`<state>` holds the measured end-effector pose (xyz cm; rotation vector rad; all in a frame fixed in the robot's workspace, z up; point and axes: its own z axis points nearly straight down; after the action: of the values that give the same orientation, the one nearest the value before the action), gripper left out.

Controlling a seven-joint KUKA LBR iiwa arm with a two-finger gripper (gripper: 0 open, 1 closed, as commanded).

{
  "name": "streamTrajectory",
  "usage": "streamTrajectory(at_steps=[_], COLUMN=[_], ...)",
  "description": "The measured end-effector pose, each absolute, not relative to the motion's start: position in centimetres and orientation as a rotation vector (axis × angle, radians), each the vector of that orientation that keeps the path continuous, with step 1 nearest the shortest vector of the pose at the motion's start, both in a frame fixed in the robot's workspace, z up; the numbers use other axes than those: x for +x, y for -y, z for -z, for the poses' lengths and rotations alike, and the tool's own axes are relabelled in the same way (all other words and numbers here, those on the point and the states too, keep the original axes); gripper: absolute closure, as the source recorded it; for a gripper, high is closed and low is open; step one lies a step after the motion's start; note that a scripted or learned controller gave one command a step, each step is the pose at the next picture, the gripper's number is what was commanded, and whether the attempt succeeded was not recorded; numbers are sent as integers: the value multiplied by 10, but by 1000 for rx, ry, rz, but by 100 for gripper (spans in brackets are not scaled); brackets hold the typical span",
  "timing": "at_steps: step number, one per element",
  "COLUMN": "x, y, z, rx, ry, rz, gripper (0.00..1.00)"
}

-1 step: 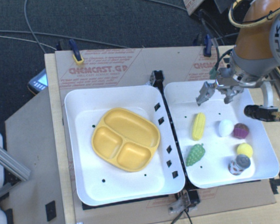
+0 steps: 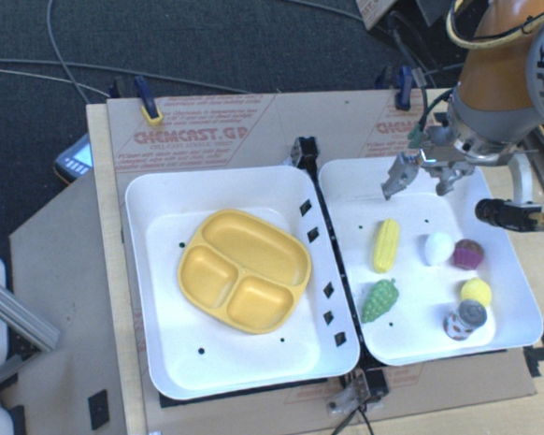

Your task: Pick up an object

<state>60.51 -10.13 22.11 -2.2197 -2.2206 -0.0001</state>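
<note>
Camera view: 1 yellow divided plate [image 2: 245,270] fills the left bin [image 2: 161,352], 6 toys lie in the right bin [image 2: 515,329], gripper [image 2: 426,180] spread wide, holding nothing.

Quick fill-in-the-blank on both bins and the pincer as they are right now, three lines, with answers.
1. The yellow divided tray lies in the ____ bin.
2. The corn cob is coloured ____.
3. The pincer hovers above the ____ bin, holding nothing.

Missing words: left; yellow; right.
</note>
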Motion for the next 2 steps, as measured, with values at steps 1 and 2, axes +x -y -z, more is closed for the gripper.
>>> streamTrajectory(at_steps=[1,2], x=[598,607], y=[108,102], z=[-173,-119], rx=[-2218,-2216], ry=[2217,2219], rz=[-5,-5], gripper=[0,0])
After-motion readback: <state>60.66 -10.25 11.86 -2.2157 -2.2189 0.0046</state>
